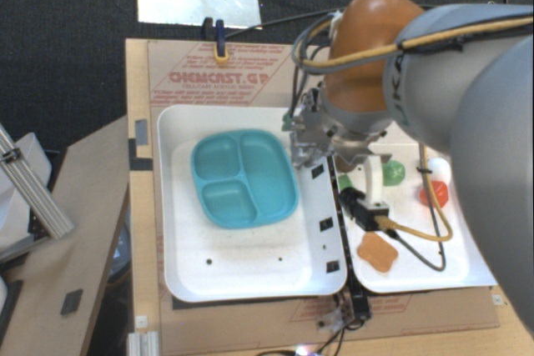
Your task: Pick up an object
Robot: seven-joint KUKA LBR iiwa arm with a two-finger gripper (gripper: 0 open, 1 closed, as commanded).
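Toys lay in the right bin [467, 267]: an orange piece [378, 253] nearest, just below the claw [310, 147]. I could not tell how the claw stood.

The scene is viewed from one fixed camera set above the bench [100, 179], looking down at a slant. Both white bins [179, 263] are taken in, at moderate closeness. The arm [467, 79] is seen entering from the right of the bins, bulking large because it lies nearer the lens.
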